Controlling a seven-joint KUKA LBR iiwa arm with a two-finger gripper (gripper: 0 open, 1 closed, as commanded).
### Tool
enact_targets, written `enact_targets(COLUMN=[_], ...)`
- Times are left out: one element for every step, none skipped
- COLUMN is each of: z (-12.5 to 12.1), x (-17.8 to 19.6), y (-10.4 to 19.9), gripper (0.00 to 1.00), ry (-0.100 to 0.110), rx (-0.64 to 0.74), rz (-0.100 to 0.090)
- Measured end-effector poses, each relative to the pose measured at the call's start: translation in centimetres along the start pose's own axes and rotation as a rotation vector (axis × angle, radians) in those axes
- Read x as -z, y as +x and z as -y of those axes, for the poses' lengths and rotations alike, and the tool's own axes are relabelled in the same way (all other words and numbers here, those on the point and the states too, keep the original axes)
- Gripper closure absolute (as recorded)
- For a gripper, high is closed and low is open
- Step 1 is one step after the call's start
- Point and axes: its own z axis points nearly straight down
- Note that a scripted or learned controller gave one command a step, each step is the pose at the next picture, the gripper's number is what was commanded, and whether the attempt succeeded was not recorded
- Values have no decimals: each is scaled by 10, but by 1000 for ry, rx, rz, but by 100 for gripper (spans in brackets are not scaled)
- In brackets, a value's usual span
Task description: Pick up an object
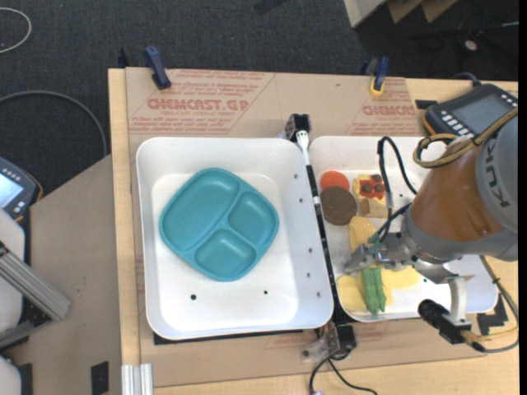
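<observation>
My gripper (375, 257) is low in the right bin (329, 151), at the end of the grey arm with its orange band (449, 196). It hovers just above the top end of a green pod-shaped toy (374, 290), which lies near the bin's front edge. A yellow piece (360, 233) sits just behind the gripper, and another flat yellow piece (399, 282) lies beside the green toy. Farther back are a brown round piece (336, 206), an orange-red ball (333, 179) and a small yellow and red item (369, 188). The arm hides the bin's right part.
The left bin (152, 163) holds a teal divided plate (218, 223). A black ridge (317, 212) marks where the two bins meet. A black cable (394, 164) loops over the right bin's back. A pendant (465, 109) lies at the bench's far right.
</observation>
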Motion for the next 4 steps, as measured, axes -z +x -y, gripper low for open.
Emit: enact_targets(z=[-1, -2, -24, 2], x=[14, 311, 415, 349], y=[1, 65, 150, 36], gripper=[100, 100, 100, 100], ry=[-7, -25, -20, 2], rx=[1, 9, 14, -10], rz=[1, -1, -4, 2])
